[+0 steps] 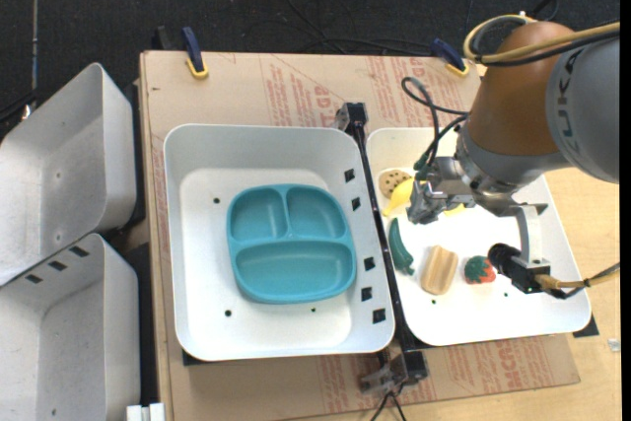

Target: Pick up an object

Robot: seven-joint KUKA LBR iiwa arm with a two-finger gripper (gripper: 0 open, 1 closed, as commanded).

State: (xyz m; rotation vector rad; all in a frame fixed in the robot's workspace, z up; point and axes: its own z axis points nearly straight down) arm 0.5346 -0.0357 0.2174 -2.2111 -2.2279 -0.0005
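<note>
Claw (pixel 426 202) low in right bin (pixel 552 318), grip unclear, beside yellow piece (pixel 398 197), left bin (pixel 197 212) holding teal tray (pixel 291 244)

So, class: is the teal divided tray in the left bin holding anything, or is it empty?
Empty. The teal divided tray lies flat, right side up, in the left bin, and all three of its compartments show bare teal.

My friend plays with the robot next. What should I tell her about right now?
Gripper: low in the right bin, over the yellow toy; nothing seen between its fingers.
Also in the right bin: green piece, tan block, small red and green toy.
Left bin: teal divided plate.
Done: nothing lifted.
Left: grip one object and raise it.
</note>
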